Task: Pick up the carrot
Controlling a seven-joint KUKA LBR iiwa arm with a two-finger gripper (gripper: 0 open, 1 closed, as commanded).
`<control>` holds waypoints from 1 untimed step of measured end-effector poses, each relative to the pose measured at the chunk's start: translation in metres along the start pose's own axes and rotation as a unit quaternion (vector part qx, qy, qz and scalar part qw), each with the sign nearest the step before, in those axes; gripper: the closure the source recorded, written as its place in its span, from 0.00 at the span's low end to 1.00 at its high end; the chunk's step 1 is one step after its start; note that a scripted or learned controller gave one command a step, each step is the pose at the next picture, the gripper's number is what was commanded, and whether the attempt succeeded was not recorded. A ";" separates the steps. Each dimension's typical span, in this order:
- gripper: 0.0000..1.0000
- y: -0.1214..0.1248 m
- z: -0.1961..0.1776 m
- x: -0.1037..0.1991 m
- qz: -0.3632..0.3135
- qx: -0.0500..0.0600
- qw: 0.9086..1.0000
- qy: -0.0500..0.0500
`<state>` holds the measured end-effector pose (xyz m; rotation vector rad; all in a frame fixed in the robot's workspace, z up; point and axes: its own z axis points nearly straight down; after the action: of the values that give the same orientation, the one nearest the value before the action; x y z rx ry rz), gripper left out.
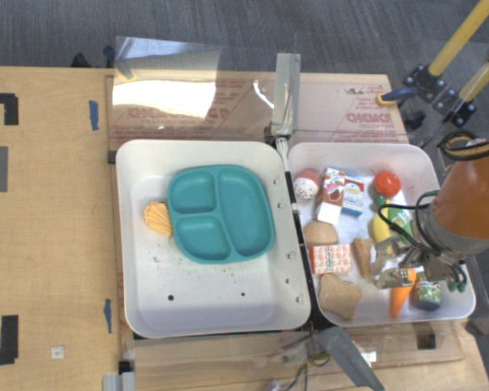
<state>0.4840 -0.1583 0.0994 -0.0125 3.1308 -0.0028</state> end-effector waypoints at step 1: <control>1.00 -0.014 -0.137 -0.018 0.008 0.002 1.000 -0.003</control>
<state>0.5005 -0.1723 0.2368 0.0128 3.1244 -0.0078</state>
